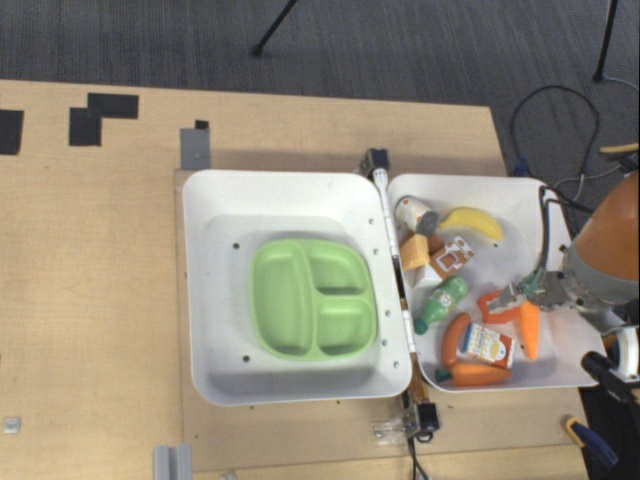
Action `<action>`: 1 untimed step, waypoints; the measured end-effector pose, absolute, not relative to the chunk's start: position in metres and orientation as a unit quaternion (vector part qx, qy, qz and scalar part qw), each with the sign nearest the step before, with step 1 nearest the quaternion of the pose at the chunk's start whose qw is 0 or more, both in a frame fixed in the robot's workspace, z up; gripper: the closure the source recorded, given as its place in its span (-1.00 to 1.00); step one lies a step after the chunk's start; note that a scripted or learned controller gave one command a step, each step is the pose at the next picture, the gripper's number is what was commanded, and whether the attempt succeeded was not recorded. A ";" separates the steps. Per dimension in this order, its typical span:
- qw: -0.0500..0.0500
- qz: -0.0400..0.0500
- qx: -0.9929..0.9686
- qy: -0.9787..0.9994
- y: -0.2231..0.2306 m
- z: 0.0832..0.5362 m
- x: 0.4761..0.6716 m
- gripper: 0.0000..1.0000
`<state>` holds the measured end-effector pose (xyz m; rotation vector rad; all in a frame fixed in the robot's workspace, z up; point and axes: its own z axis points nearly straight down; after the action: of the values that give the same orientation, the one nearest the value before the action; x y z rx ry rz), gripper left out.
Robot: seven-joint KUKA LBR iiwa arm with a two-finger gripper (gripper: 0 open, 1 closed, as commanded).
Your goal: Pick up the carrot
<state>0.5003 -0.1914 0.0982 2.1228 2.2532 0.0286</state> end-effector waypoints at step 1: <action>0.025 0.009 0.684 0.729 -0.192 0.109 0.501 1.00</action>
<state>0.5015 -0.1921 0.1094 2.1160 2.2533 0.0278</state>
